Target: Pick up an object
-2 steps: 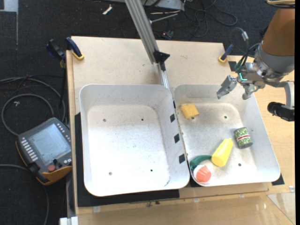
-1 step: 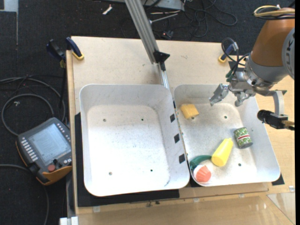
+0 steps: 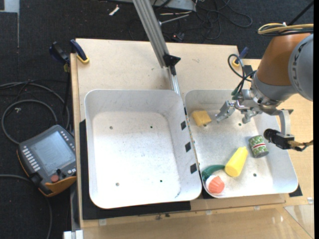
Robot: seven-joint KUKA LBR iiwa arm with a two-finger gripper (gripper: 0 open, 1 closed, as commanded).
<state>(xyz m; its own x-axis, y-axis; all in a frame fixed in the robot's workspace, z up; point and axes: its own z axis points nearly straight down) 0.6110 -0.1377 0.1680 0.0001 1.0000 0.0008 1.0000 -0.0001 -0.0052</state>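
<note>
A robotics lab: teach pendant [image 3: 48, 156] on dark carpet, loose cables [image 3: 209, 9], bench [image 3: 129, 63] with clamps

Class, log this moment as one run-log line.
gripper: open, over right bin | nearest: yellow sponge | held: nothing | left bin: untouched

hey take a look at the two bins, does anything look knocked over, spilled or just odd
Nothing looks spilled or broken. The yellow block, green can, yellow corn-like piece and orange-and-green toy all lie loose in the right bin. The can lies on its side. The tool is above that bin.
</note>
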